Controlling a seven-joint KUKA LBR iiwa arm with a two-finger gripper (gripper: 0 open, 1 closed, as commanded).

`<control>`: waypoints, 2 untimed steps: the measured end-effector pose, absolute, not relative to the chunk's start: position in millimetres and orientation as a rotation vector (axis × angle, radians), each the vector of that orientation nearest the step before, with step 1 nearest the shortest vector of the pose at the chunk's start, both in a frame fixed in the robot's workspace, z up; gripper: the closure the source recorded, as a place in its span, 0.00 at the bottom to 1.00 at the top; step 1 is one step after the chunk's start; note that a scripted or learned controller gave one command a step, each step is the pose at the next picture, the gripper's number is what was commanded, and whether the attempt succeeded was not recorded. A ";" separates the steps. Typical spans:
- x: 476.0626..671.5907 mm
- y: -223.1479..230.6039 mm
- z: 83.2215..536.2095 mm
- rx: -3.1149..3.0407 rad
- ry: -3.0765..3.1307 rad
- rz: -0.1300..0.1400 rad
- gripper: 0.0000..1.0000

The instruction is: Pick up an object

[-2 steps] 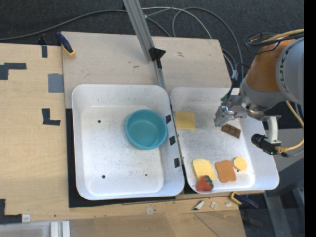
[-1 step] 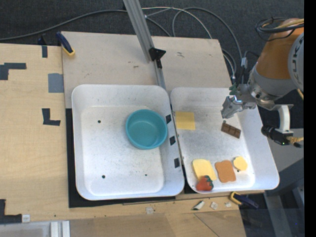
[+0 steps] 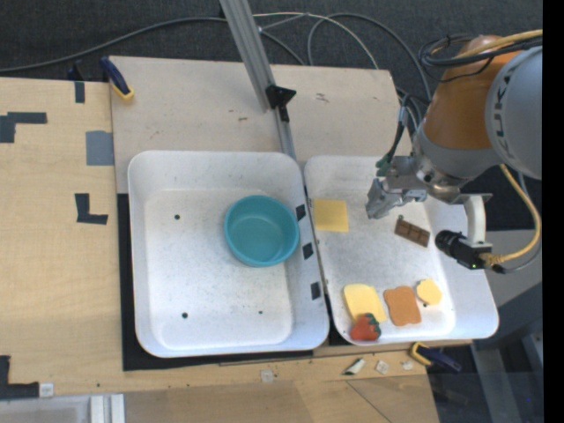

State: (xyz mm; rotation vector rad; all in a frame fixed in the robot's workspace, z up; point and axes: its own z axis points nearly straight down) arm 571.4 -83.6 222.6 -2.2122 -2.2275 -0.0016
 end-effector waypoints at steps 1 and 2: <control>555.1 -35.6 212.9 -2.213 -2.225 0.003 1.00; 542.0 22.2 207.7 -2.211 -2.227 0.003 1.00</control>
